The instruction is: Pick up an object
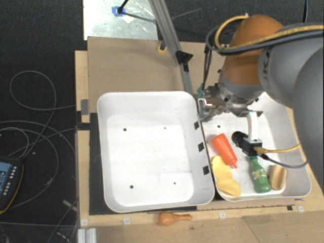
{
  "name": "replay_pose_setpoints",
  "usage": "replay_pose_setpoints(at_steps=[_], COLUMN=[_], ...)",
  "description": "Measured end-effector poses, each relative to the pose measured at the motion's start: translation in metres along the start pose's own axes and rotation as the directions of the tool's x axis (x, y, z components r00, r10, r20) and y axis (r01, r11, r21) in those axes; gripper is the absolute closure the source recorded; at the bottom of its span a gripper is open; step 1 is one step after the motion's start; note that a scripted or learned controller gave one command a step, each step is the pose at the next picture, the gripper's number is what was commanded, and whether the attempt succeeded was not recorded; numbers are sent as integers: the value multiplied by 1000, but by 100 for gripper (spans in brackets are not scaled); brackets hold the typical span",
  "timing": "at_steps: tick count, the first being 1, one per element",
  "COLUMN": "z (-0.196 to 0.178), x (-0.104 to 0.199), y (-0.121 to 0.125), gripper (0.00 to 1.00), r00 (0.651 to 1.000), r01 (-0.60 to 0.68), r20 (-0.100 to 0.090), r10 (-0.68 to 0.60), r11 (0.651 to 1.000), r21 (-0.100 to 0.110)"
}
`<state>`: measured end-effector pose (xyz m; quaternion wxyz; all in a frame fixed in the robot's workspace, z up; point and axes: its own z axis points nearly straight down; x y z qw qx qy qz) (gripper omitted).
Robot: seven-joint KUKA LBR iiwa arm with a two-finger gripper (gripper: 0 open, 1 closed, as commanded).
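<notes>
Camera view: right bin [298, 186] holds orange bottle [224, 150], yellow piece [224, 178], green bottle [259, 175]. Arm above them; claw state cannot tell. Advice: descend centred over one item, clear of neighbours.

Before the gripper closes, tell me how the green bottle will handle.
The green bottle lies on its side, so it may roll when nudged. It looks like smooth plastic, probably light and slippery. The tan object beside it could block a clean grasp.

Surface notes: bins and contents
Both bins [147, 151] matt white plastic, faintly speckled; orange bottle [224, 149] and green bottle [259, 175] smooth glossy plastic; bench [126, 67] matt brown board.
</notes>
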<state>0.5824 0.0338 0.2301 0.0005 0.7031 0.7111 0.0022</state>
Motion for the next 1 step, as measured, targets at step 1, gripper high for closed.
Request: replay_pose_setpoints(at_steps=[1], z=[8], x=[59], y=[-1], gripper=[100], r00=[1000], r01=[0], r20=[0], r10=[0], r11=[1000], r21=[3])
